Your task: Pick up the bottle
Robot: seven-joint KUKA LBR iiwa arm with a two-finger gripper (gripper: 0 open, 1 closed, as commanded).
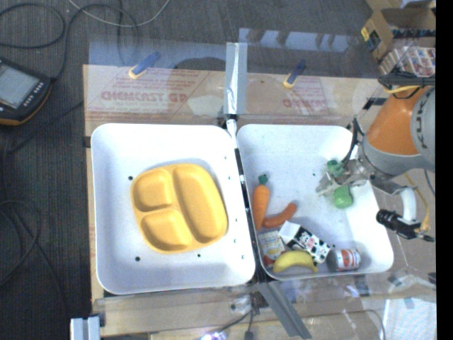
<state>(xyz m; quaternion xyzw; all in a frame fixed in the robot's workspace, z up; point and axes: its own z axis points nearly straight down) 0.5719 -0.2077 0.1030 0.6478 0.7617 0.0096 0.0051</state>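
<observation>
A small green bottle (343, 197) sits in the right part of the right bin (297, 144), close to its right wall. My gripper (338, 181) reaches in from the right and is directly on top of the bottle, covering its upper part. Another bit of green (333, 166) shows just above the gripper. The grey arm with its orange band (396, 129) stands over the bin's right edge.
The left bin (113, 147) holds a yellow divided tray (180, 206). In the right bin lie a carrot (261, 200), a sausage (281, 214), a banana (294, 262), a black-and-white carton (306, 241) and a can (345, 258), all toward the front.
</observation>
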